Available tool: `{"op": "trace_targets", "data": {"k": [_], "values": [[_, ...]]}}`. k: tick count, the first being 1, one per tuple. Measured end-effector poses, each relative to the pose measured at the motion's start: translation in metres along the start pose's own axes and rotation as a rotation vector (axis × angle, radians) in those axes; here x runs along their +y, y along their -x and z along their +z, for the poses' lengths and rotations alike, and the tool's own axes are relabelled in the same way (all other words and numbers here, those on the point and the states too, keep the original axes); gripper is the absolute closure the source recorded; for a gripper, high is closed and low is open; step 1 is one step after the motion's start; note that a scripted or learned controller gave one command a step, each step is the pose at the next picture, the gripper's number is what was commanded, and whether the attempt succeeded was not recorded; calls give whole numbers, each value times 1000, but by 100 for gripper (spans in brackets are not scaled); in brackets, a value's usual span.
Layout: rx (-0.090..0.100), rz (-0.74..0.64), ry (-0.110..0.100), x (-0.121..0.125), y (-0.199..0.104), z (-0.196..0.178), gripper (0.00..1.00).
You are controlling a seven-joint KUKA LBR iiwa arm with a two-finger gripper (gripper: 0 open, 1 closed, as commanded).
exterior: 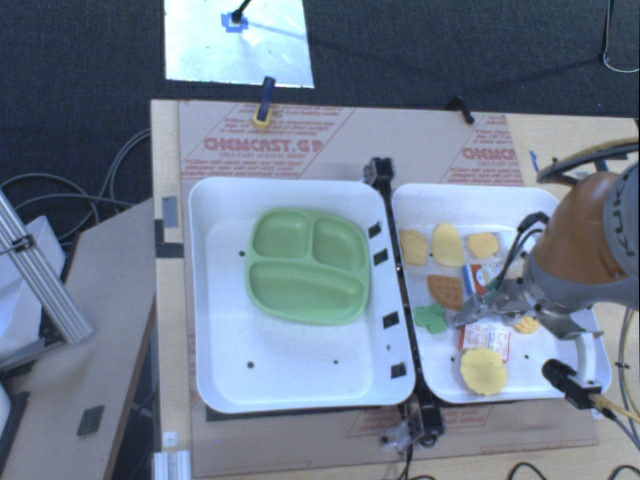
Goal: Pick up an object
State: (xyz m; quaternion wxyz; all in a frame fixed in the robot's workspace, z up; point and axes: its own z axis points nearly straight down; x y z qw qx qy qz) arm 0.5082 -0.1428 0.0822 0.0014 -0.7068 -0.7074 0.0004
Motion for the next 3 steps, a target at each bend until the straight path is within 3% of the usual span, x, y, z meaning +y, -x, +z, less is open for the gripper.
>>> {"op": "trace_targets", "data": {"k": [1, 3], "values": [[-1, -1, 5, 1, 0, -12, 100], [-3, -5, 8, 0, -5, -105, 100]]}}
